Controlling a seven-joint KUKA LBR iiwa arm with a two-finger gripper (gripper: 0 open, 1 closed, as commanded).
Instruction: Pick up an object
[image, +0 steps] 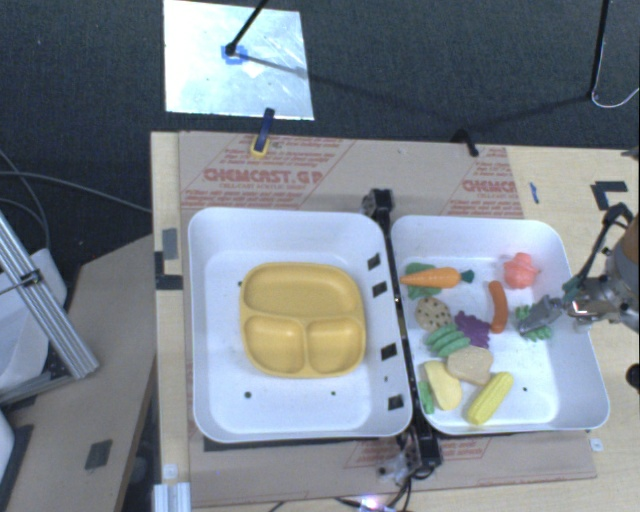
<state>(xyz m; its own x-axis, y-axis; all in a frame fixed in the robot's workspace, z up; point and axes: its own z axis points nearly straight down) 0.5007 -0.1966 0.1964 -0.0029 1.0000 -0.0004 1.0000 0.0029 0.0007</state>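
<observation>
The right bin (548, 388) holds several toy foods: an orange carrot (436, 276), a pink piece (520, 269), a red-orange sausage (497, 305), a brown cookie (433, 313), purple grapes (472, 327), a green pod (447, 340), a tan bread slice (469, 364) and a yellow corn cob (489, 397). My gripper (540, 318) hangs low over the bin's right side, to the right of the sausage. A small dark green shape sits at its tip; I cannot tell whether that is a toy or part of the gripper.
The left bin (215, 300) carries a yellow divided plate (302, 318). A black hinge strip (396, 330) separates the bins. The arm (612, 290) reaches in over the right bin's right wall. An aluminium frame (40, 300) stands at the far left.
</observation>
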